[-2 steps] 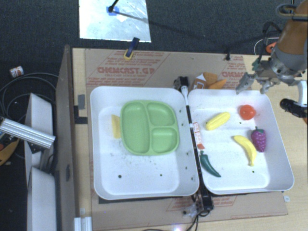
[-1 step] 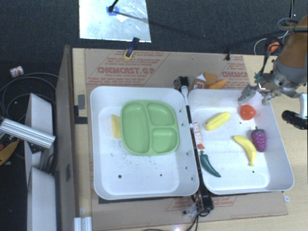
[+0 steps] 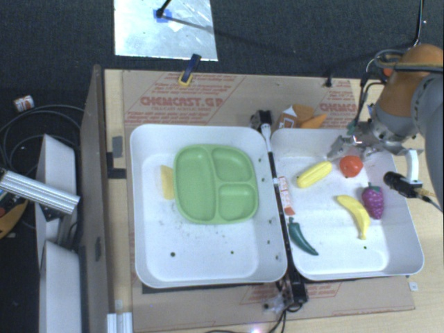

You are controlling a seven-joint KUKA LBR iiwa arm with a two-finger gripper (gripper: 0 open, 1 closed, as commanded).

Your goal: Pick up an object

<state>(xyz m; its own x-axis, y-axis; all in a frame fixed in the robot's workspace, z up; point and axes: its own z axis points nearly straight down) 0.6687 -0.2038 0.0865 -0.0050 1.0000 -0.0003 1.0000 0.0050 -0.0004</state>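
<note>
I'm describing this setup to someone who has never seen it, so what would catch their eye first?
Probably the large green divided plastic plate, lying in the middle of the left white bin. Next comes the bright toy food scattered in the right white bin: a yellow corn cob, a red tomato, a yellow banana, purple grapes and a dark green pepper. The grey and orange arm's gripper sits just above the tomato at that bin's far right.

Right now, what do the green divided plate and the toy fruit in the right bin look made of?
Green divided plate: apparently moulded plastic, matte, uniform pale green with soft rounded compartment edges. Banana, corn cob, tomato, grapes: likely plastic toy food, with flat saturated colours and a slight sheen; rubber cannot be ruled out.
</note>
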